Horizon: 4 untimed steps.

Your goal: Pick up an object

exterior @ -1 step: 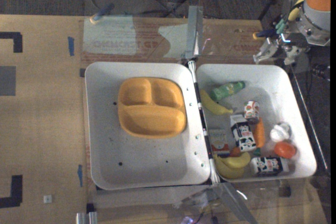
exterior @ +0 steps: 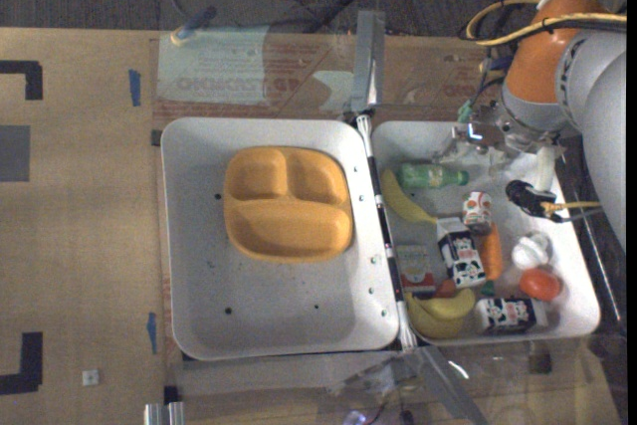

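So the arm (exterior: 587,65) is parked over the far edge of the right bin (exterior: 577,314), and its jaws (exterior: 476,136) hang just above the green bottle (exterior: 433,177). Can't tell whether they're spread or closed. Looks like the approach step to me; next it'd need to drop straight down and close on the bottle. The bottle's lying on its side along the bin's far wall, green with a pale label, beside a banana (exterior: 403,201). The orange tray (exterior: 288,202) sits in the left bin (exterior: 199,314).
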Each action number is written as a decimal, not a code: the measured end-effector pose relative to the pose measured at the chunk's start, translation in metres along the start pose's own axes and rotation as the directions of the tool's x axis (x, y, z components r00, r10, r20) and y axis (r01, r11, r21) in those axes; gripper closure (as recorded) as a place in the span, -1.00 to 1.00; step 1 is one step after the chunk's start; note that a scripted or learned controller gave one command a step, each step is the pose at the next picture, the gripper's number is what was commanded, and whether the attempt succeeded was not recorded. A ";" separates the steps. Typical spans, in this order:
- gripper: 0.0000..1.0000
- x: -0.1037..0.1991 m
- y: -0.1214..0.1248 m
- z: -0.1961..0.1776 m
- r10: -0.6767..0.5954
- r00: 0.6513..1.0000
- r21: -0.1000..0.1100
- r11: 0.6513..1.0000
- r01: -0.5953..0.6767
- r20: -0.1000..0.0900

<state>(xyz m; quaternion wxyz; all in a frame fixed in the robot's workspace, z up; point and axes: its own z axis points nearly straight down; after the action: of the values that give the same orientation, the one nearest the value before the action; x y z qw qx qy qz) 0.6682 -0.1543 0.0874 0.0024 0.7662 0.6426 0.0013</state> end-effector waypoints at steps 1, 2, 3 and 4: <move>-1.00 0.001 -0.001 0.001 0.015 1.000 0.004 1.000 -0.015 0.000; -1.00 0.022 -0.085 0.001 -0.135 0.991 0.002 0.991 0.135 -0.002; -1.00 0.007 -0.151 0.000 -0.238 0.971 0.000 0.971 0.238 -0.003; -1.00 -0.057 -0.180 0.000 -0.384 0.923 -0.001 0.923 0.384 0.000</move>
<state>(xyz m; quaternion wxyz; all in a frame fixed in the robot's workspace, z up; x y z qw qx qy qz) 0.4809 -0.1788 0.0864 0.0028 0.6254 0.7803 0.0010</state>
